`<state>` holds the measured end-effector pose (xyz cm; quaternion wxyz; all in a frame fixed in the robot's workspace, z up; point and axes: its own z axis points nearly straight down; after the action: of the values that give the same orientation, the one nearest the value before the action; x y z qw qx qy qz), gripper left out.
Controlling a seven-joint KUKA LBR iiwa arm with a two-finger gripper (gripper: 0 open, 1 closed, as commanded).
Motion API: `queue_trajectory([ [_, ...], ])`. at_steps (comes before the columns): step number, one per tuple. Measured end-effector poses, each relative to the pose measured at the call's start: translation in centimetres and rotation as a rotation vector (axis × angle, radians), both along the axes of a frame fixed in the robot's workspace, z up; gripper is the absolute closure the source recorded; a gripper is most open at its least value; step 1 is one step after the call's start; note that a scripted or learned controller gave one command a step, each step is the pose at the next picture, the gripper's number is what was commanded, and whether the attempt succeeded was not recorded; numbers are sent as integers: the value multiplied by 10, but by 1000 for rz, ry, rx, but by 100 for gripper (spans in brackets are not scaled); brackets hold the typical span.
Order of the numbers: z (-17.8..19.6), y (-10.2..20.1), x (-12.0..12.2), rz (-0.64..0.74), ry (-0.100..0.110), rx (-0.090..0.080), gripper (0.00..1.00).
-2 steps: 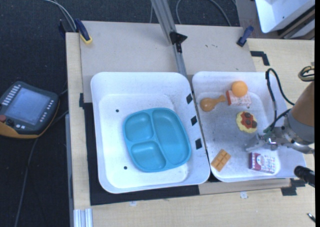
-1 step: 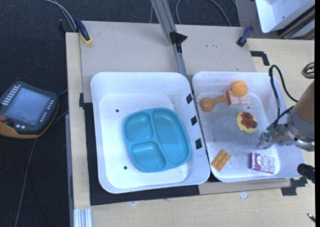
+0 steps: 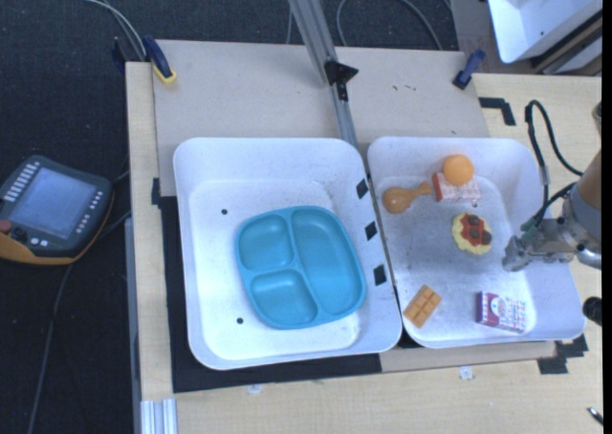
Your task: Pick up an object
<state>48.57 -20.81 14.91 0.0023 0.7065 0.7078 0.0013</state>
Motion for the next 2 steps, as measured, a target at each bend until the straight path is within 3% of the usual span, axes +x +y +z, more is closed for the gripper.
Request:
queue_trajectory([
  [2, 91, -3, 2, 0, -1, -1, 100],
])
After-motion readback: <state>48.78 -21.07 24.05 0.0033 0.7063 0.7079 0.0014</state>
